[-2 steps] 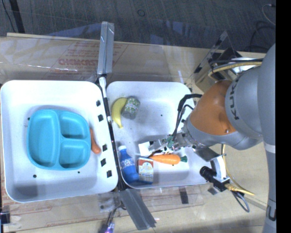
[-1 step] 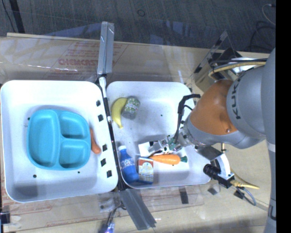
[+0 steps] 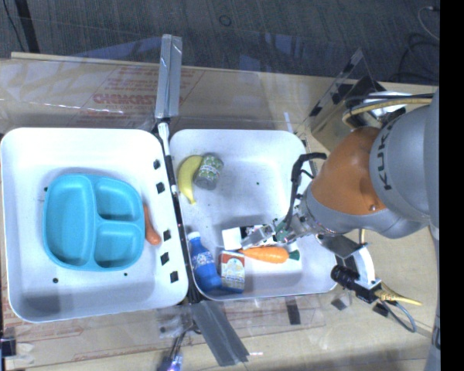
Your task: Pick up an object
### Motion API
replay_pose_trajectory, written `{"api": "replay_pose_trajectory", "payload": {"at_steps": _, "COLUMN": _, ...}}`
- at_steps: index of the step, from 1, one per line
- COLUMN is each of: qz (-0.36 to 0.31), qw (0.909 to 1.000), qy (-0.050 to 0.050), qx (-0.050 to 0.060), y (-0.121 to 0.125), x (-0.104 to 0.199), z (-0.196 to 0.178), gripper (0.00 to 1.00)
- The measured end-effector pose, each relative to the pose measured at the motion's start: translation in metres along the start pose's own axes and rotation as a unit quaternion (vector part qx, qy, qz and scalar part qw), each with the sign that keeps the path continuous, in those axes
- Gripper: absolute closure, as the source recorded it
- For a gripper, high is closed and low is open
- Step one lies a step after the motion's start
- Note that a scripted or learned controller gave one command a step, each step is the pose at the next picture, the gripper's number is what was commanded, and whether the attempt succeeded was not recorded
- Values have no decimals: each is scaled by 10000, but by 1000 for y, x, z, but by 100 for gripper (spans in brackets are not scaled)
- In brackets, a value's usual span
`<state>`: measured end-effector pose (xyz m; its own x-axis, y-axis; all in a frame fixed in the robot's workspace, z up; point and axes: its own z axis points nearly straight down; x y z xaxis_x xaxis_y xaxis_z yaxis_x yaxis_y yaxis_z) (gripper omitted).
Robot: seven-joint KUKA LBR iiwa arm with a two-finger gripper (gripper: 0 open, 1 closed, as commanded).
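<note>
The grey arm (image 3: 394,168) reaches in from the right and lowers its claw (image 3: 282,234) into the right bin (image 3: 247,141), just above an orange carrot (image 3: 264,254) lying near the bin's front wall; whether the claw is wide or narrow cannot be told. Beside the carrot sit a small carton (image 3: 232,271) and a blue bottle (image 3: 201,265), with a banana (image 3: 187,178) and a greenish can (image 3: 209,171) farther back. The left bin (image 3: 31,153) holds a blue divided tray (image 3: 93,221) on the surface (image 3: 62,91).
</note>
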<state>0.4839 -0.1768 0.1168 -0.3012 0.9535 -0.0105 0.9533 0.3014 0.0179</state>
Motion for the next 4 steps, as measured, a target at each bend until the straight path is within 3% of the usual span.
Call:
{"api": "replay_pose_trajectory", "payload": {"at_steps": 1, "qz": -462, "qw": 9989, "qy": -14, "qx": -50, "y": 4, "x": -2, "z": 8, "gripper": 0}}
{"api": "replay_pose_trajectory", "payload": {"at_steps": 2, "qz": -640, "qw": 9979, "qy": -18, "qx": -4, "y": 1, "x": 5, "z": 4, "gripper": 0}}
{"api": "replay_pose_trajectory", "payload": {"at_steps": 3, "qz": 151, "qw": 9999, "qy": 35, "qx": -44, "y": 3, "x": 1, "z": 9, "gripper": 0}}
{"api": "replay_pose_trajectory", "payload": {"at_steps": 4, "qz": -571, "qw": 9983, "qy": -50, "qx": -60, "y": 6, "x": 4, "z": 8, "gripper": 0}}
